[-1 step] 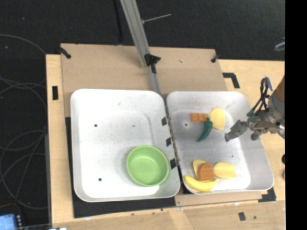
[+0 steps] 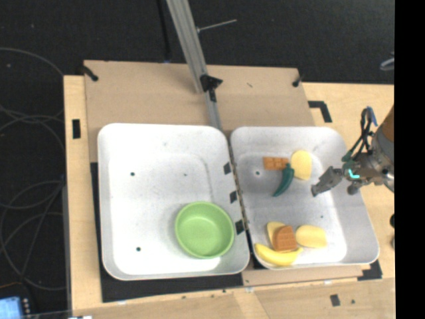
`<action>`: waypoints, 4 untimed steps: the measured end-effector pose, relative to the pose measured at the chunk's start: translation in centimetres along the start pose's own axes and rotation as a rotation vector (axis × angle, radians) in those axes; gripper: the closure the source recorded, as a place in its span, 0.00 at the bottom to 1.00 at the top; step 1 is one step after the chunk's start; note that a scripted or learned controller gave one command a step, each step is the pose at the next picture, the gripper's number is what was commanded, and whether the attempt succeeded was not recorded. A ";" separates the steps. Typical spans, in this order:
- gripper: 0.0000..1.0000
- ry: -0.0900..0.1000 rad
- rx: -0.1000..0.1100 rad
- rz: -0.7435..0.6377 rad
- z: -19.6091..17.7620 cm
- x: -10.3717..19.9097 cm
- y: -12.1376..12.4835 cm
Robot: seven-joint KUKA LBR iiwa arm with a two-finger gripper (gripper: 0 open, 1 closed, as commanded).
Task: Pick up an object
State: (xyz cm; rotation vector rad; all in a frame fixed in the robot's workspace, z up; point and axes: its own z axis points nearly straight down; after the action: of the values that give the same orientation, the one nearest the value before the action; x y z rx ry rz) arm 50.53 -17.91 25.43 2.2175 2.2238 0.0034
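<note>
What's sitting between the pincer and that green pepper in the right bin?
Nothing visible. The pincer hovers over the right bin's bare floor, just right of the green pepper. The yellow lemon-like fruit touches the pepper's upper end, so it crowds a grasp there rather than blocking the approach.

The hand (image 2: 334, 180) is grey metal with a small teal light glowing on it, blue cable looping above the wrist.

The bowl (image 2: 204, 228) is lime green, both bins (image 2: 139, 151) white. The banana (image 2: 275, 256) is yellow, the pepper (image 2: 285, 180) dark green.
</note>
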 end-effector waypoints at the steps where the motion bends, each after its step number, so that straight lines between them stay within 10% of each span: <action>1: 0.00 -0.002 0.006 0.004 4.8 0.8 -0.1; 3: 0.00 -0.003 0.002 0.004 15.3 0.3 0.1; 4: 1.00 -0.001 -0.003 0.007 14.1 0.3 0.3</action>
State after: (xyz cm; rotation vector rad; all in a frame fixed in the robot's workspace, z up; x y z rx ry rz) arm 50.84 -17.61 11.33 2.2236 2.2137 0.0059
